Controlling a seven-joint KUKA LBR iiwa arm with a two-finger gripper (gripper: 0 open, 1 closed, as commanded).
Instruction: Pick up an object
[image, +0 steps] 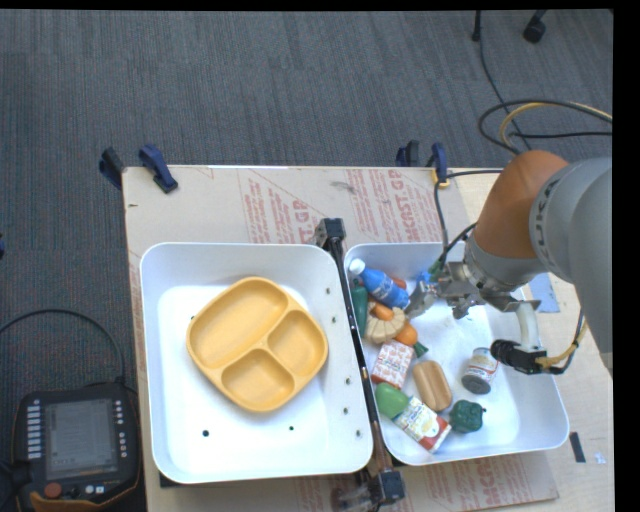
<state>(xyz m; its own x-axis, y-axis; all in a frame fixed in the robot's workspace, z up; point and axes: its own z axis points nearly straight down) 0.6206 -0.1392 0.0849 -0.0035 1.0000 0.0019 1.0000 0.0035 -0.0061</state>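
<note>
- Over in the right-hand shallow white bin (540, 425) lies the pile to choose from: a blue plastic bottle with a white cap (381, 284) sits at the far left corner, slanted, and just under it a pale scalloped toy pastry with an orange bit beside it (388, 324).
- Below those, a small red-and-white printed carton (393, 363), a tan bread-shaped block (432, 384), a green rounded toy (390, 401) and a second flat printed packet (424, 424) crowd the bin's left half.
- A dark green knobbly toy vegetable (466, 415) sits near the front, and a small tin can with a red label (479, 370) stands apart to the right.
- The two-finger gripper (432, 292) hangs just right of the blue bottle, low over the bin; its jaws are too small and cluttered to read, so I cannot tell their opening or any grasp.
- The grey arm with its orange band (520, 215) reaches in from the right.
- The left white bin (165, 440) holds a yellow three-compartment plastic plate (257, 343).
</note>
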